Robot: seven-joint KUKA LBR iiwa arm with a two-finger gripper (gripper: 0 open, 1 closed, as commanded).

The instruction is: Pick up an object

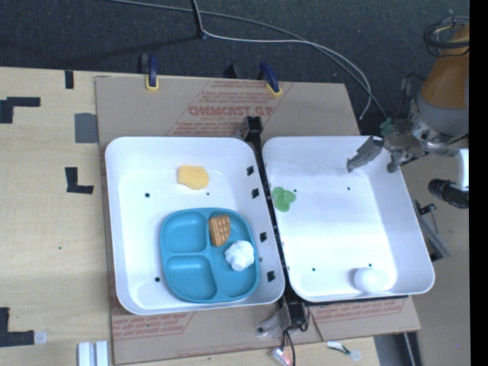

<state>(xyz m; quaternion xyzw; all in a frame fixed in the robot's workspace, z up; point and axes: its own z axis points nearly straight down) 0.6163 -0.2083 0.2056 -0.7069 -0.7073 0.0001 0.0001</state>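
My gripper (375, 157) hangs over the far right edge of the right bin (335, 204), its two fingers spread open with nothing between them. A small green object (284, 198) lies at the right bin's left side, well left of the gripper. A white ball (371, 278) rests near that bin's front right corner. In the left bin (126, 204), a yellow piece (194, 176) lies on the floor. A blue divided tray (187, 269) holds a brown waffle-like piece (219, 229) and a white lump (240, 255).
Both bins sit on a cardboard sheet (221, 109) clamped at the back by two clips. A cable (252, 29) runs across the dark floor behind. The arm's grey and orange body (446, 90) stands at the right edge.
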